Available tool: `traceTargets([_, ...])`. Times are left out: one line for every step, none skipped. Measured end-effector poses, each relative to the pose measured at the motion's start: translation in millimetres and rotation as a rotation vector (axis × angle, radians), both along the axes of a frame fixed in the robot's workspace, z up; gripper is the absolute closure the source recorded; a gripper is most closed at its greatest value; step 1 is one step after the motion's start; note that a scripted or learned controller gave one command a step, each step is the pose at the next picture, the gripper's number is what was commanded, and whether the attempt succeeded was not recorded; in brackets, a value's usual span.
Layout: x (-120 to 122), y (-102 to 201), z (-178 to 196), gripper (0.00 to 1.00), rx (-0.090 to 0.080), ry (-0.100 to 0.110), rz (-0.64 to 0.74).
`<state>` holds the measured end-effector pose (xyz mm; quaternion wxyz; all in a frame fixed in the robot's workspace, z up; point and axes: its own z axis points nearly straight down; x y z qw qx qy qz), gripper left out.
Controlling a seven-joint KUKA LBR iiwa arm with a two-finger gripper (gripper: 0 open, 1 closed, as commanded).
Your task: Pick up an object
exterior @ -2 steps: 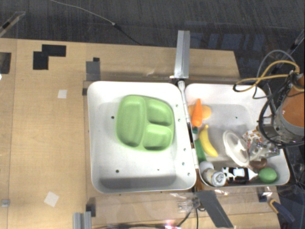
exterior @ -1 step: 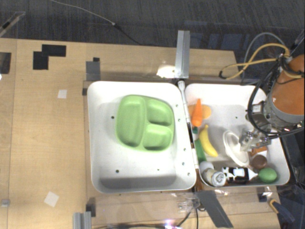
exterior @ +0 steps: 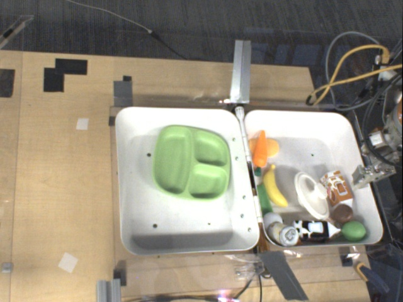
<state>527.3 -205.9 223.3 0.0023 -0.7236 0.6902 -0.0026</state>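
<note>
A pale wooden bench (exterior: 56, 187) bears two white bins (exterior: 135, 231) before dark carpet (exterior: 189, 11). Cables (exterior: 352, 68) coil at right. The gripper's state cannot be told.

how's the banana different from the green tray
The banana is yellow, slim and curved; the green tray is broad, rounded and split into three compartments. The banana lies in the right bin, crowded among other small items; the green tray sits alone in the left bin. The banana is far smaller than the tray. Both rest inside a white bin, untouched.
</note>
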Motion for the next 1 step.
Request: traceTargets([31.2,90.1,24.8,1.0,0.004,0.0,-0.007])
